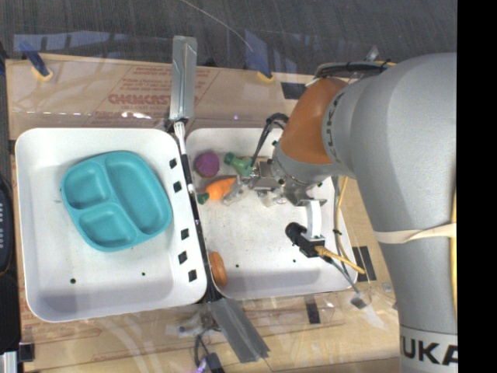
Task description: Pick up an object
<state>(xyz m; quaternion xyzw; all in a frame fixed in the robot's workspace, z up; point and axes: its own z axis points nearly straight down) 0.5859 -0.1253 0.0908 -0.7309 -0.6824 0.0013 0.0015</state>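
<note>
Camera view: gripper (250, 179), finger state indiscernible, beside carrot (219, 188); descending centred over it should improve the grasp.

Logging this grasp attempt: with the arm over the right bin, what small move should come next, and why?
Probably a short shift toward the carrot before descending. The pincer sits low in the right bin just to the carrot's right, beside the purple ball and a green piece; nothing is visibly between its fingers, so nothing is picked up yet.
</note>
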